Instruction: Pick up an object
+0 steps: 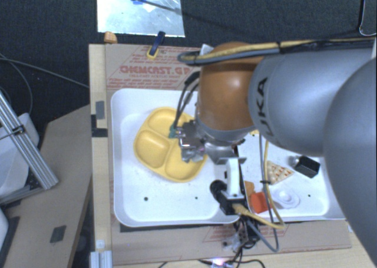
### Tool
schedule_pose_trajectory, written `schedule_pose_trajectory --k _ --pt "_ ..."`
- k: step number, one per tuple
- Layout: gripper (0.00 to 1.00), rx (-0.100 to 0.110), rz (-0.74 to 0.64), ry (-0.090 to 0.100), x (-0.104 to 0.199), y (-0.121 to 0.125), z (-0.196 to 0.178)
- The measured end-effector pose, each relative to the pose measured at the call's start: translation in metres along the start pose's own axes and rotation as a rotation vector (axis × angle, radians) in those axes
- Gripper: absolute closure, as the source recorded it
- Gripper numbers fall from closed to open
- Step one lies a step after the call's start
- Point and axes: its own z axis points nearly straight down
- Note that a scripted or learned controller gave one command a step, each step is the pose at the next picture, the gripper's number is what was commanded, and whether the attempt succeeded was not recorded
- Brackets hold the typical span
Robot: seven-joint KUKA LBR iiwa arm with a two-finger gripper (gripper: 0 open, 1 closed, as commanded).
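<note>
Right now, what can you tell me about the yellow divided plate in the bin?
The yellow divided plate looks like glossy plastic, with rounded edges and raised ridges splitting it into compartments, three of them visible. It lies right way up on the floor of the left white bin. Its right side is hidden under the arm.

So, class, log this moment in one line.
pincer: over right side of yellow plate | plate: in white bin | grasp: unclear
</note>
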Motion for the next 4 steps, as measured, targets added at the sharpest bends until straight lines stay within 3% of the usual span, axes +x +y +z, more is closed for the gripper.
schedule_pose_trajectory --k 1,2,3,4 --pt "1.00 -0.013 -0.004 0.007 -0.023 -0.014 -0.003" --pt "1.00 -0.023 -0.009 0.010 -0.029 -0.013 -0.072" --pt "1.00 -0.018 -0.004 0.007 -0.049 0.036 -0.061" --pt "1.00 -0.016 0.000 0.006 -0.108 0.062 -0.039"
